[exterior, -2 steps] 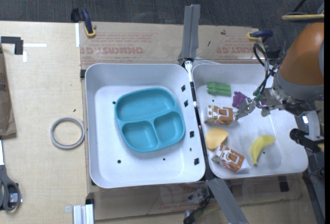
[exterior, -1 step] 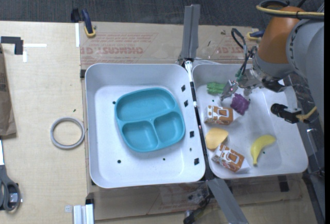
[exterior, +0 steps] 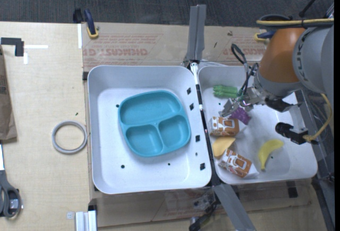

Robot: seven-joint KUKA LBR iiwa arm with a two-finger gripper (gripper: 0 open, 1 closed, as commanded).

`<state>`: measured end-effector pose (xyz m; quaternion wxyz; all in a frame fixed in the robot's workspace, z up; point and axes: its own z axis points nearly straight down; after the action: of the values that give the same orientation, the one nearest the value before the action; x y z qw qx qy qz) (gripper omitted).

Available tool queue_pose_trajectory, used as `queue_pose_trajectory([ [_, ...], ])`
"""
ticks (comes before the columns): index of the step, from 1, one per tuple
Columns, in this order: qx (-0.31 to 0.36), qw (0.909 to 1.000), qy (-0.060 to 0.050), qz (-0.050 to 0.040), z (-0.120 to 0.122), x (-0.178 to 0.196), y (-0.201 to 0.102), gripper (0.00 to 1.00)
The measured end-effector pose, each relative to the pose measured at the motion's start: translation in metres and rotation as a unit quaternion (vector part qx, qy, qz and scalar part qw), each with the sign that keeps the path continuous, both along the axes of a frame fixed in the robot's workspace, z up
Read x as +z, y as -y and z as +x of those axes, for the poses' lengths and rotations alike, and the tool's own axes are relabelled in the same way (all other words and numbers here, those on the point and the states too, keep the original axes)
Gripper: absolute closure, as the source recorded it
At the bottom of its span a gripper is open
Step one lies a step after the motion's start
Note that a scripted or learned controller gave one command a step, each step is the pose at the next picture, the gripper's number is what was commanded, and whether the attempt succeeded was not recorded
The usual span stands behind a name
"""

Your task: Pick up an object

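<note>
Pincer [exterior: 235,107]: low in right bin [exterior: 297,169], near its left wall; opening and grip cannot be told.
Purple item [exterior: 243,115]: just beside pincer tip.
Left bin [exterior: 101,134]: holds blue tray [exterior: 154,122].

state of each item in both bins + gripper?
tray: flat in left bin, compartments bare
gripper: low in right bin, over purple item
purple item: under gripper tip, grasp unclear
green item: lying at bin's far side
banana: lying free
two cartons: on their sides
yellow piece: between cartons
</note>
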<state>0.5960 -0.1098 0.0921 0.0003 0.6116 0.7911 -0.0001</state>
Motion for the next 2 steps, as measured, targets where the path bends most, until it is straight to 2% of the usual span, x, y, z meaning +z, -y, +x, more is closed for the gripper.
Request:
queue_pose_trajectory([
  [1, 0.078, 0.997, 0.0, 0.0002, -0.0703, -0.0004, 0.0375, 0.0],
  [2, 0.16, 0.9871, 0.001, -0.0005, -0.0665, 0.0005, 0.0364, 0.0],
])
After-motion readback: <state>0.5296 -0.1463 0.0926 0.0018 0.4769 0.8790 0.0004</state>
